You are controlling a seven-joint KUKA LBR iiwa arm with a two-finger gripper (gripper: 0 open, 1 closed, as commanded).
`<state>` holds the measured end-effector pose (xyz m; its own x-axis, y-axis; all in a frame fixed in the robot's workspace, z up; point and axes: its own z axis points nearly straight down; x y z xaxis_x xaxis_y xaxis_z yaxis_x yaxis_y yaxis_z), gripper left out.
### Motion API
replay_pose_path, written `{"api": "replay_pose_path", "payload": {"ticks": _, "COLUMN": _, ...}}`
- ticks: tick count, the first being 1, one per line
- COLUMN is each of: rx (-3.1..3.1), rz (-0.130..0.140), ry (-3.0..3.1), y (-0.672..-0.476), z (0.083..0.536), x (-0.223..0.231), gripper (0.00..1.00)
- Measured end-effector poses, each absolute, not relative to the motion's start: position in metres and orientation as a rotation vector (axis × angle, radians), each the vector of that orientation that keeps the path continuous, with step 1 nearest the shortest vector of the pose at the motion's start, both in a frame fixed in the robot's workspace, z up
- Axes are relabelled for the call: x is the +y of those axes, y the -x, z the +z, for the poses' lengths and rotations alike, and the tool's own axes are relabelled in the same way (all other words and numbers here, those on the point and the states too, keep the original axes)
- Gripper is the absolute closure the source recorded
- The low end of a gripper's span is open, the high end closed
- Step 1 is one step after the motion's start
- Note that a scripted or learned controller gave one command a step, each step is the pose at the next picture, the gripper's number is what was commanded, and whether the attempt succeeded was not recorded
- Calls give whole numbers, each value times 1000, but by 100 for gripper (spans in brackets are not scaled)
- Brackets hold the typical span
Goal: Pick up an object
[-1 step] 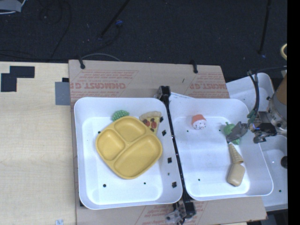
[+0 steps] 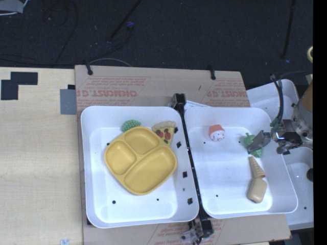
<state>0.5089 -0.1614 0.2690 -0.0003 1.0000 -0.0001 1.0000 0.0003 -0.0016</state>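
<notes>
right bin (image 2: 286, 200), right of frame: gripper (image 2: 269, 140) at the bin's right rim, fingers apart, one either side of a small green object (image 2: 253, 143); whether they touch it cannot be told. beige cone-shaped item (image 2: 256, 181) just below, long axis running up-down. red-and-white toy (image 2: 216, 132) to the upper left, apart.

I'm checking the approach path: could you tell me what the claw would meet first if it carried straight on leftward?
Probably the green toy, right at the claw; beyond it lies the orange-and-white toy, though depth is unclear.
</notes>
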Motion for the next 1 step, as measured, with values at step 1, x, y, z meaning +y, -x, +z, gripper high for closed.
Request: {"api": "replay_pose_path", "payload": {"ticks": 1, "rx": -2216, "rz": 6, "ry": 2217, "y": -510, "z": 225, "x": -162, "gripper": 0}}
